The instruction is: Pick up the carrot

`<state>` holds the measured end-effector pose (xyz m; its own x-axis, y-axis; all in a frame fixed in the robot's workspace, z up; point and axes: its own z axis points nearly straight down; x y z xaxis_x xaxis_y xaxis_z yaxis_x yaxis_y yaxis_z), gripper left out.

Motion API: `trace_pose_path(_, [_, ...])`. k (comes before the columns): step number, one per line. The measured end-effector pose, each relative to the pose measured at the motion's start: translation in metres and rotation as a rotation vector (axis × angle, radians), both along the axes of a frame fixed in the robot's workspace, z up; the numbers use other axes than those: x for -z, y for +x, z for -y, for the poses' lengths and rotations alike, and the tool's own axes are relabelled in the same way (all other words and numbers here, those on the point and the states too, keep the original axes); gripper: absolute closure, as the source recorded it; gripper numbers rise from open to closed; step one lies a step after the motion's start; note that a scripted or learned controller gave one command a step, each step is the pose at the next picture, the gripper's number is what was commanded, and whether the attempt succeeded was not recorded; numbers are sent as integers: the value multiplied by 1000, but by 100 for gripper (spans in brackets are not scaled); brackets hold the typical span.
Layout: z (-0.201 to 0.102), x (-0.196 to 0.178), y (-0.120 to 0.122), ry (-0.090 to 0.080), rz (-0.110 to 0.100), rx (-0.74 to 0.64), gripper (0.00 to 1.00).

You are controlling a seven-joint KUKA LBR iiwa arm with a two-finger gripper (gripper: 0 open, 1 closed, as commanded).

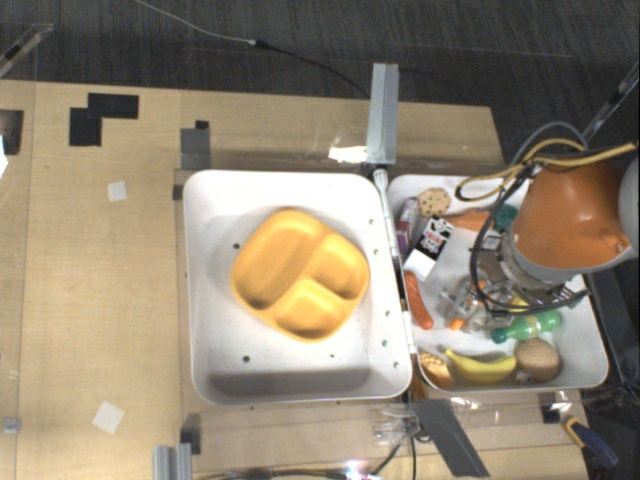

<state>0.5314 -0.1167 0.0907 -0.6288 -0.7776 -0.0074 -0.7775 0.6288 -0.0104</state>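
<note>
**Carrot lying at the left edge of the crowded right bin**

Carrot (418, 301) sits along the left wall of the right bin (600, 363), a slim orange-red stick angled down toward the bin's middle, nothing touching it that I can make out. And it's busy in there! Just below it, a banana (482, 365) stretches across the near side, with a brown rounded item (537, 358) at its right end and a green bottle (528, 326) just above that. Up top, a cookie (433, 202) rests near the far wall, and beneath it a small black-and-white packet (432, 237); there's printing on it, but it's too small to read. A dark purplish item (405, 230) lies against the left wall above the carrot.

The arm (570, 218) comes in from the right, its orange band hanging over the bin's middle, cables looping around it. The gripper (478, 303) is down among the clutter, to the right of the carrot — whether its fingers are spread or closed, possibly on something, I can't tell from here.

Over in the left bin (210, 368), a yellow divided dish (300, 273) sits alone.
</note>
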Motion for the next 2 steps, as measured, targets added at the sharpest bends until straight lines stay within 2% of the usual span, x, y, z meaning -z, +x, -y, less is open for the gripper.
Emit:
trace_pose_path(1, [-26,0,44,-2,3,-205,100])
trace_pose_path(2, [-64,-100,63,-1,4,-222,100])
